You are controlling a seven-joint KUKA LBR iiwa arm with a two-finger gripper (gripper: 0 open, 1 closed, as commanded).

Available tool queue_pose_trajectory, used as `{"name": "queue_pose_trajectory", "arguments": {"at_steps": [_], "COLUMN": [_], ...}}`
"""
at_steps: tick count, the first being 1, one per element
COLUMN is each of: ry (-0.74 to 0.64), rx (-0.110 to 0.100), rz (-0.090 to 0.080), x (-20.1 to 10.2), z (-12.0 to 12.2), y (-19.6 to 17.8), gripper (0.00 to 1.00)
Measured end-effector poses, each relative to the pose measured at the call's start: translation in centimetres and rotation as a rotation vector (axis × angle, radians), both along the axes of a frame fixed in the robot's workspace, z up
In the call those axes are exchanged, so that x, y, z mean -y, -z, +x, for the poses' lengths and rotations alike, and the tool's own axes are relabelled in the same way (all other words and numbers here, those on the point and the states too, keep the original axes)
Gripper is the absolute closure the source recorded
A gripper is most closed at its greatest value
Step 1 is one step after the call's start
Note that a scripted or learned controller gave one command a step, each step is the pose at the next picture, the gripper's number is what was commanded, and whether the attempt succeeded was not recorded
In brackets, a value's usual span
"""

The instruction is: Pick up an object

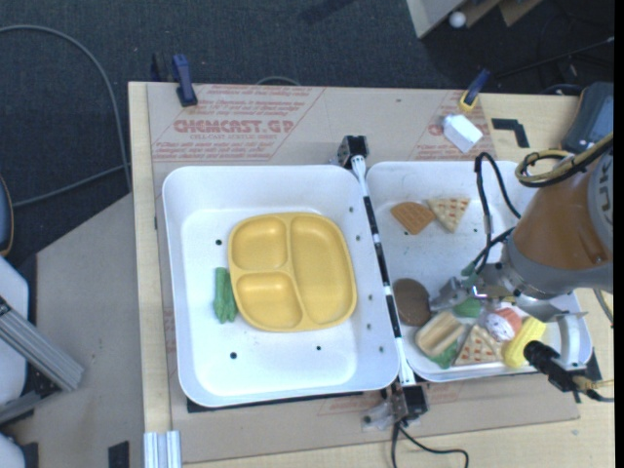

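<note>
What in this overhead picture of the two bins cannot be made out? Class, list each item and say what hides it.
1. Camera view: whether the hand is open or shut; the arm's wrist covers it.
2. The food pile in the right bin: pieces overlap and lie partly under the arm, so their number is unclear.
3. The print on the white tag at the bench's far edge: too small to read.
4. The green item beside the yellow tray: too small to identify.

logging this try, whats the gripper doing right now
gripper: low in the right bin, among the toy food pile; open or shut cannot be told.
</note>
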State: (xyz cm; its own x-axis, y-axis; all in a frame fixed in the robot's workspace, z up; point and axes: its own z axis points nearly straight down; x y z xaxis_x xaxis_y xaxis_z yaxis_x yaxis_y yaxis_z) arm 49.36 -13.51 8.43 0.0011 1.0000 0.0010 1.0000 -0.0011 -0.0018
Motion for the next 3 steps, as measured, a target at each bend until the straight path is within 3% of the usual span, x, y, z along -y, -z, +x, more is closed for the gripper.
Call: {"name": "queue_pose_trajectory", "arguments": {"at_steps": [1, 2, 3], "ry": [0.0, -0.001, -0.003], "rx": [0.004, 0.003, 0.003], "rz": [0.0, -0.002, -0.001], "x": [0.0, 2.3, -7.9], "z": [0.1, 1.1, 6.3], "y": [-1.1, -7.3, -10.0], "gripper": [1.0, 1.0, 1.0]}}
